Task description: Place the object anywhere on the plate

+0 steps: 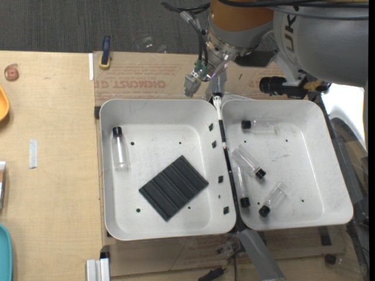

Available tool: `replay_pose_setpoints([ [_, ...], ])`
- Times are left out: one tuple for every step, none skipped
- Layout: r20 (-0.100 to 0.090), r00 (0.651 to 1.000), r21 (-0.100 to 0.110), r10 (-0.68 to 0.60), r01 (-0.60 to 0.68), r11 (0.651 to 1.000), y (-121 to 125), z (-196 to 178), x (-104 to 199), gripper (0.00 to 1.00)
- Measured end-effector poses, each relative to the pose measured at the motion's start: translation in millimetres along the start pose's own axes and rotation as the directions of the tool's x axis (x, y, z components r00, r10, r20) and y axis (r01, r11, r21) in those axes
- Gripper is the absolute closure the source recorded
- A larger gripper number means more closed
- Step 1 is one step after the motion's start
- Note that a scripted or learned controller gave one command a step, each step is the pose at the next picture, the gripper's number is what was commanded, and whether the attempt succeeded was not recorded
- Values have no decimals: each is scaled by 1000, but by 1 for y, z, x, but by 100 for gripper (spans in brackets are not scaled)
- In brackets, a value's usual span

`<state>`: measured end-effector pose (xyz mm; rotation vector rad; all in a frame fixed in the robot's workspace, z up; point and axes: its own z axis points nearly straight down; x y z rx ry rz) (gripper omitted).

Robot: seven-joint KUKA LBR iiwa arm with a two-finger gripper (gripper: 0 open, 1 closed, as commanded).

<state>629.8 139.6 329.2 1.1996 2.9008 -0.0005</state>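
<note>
Black ribbed plate (174,187) lies toward six o'clock from the end effector (202,78), whose grip I cannot tell; the round vial (119,148) might roll off it.

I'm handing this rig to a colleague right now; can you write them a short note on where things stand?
Gripper: raised above the back edge of the bins, near the divide; whether its fingers are open cannot be told, and nothing shows between them.
Left white bin: flat black ribbed plate lying at an angle, and one clear plastic vial with a black cap near the left wall, apart from the plate.
Right white bin: several more clear black-capped vials.
Done: nothing lies on the plate.
Left: pick a vial and set it on the plate.
</note>
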Motion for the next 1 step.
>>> replay_pose_setpoints([
  [-2,1000,2,-15,15,1000,-3,13,90,100],
])
